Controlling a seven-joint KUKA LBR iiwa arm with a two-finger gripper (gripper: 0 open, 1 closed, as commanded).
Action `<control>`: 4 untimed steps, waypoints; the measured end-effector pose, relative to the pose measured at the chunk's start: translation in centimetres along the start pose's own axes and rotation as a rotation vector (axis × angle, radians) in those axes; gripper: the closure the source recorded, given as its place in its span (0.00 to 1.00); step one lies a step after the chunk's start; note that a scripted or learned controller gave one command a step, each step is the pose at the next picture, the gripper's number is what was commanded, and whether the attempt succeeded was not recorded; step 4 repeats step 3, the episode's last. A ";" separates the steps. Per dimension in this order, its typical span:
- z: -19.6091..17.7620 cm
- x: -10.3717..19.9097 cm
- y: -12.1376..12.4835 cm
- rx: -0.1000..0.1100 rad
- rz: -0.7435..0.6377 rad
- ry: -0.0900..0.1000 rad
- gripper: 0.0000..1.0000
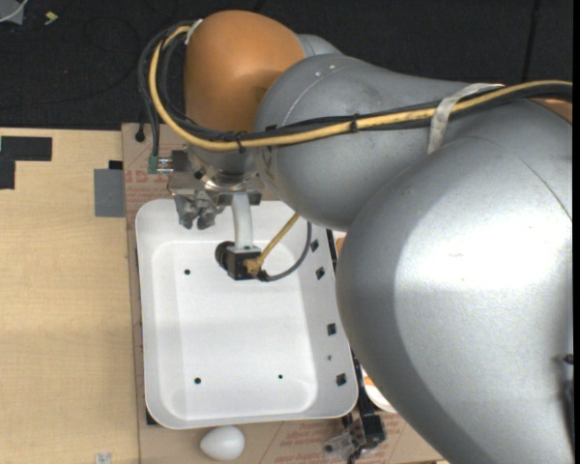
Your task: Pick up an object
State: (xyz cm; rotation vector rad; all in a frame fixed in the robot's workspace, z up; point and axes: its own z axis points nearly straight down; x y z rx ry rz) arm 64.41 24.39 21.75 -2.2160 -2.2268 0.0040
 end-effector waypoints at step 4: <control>-0.7 0.1 -0.1 0.003 -0.005 0.000 1.00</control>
